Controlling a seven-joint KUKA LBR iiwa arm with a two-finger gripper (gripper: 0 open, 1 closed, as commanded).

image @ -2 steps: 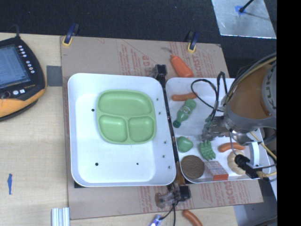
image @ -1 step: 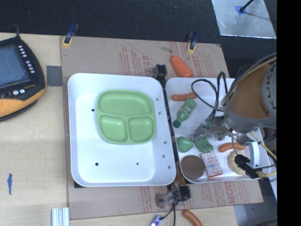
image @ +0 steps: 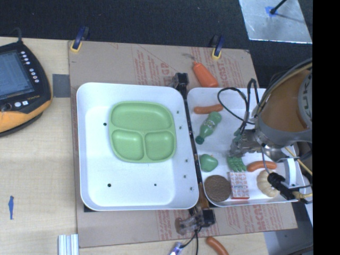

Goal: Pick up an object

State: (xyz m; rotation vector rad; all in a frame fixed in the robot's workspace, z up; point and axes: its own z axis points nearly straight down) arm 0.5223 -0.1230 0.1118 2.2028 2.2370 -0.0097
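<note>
Gripper (image: 240, 146) low in right bin (image: 234, 95).
Finger state: cannot tell. Green bottle (image: 207, 127) at its 10 o'clock; brown disc (image: 217, 187) at 7 o'clock.

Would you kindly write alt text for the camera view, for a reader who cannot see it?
The grey and orange arm reaches into the right bin, its gripper low among toy foods: a green bottle, a sausage and a brown cookie. The left bin holds a green divided plate.
</note>
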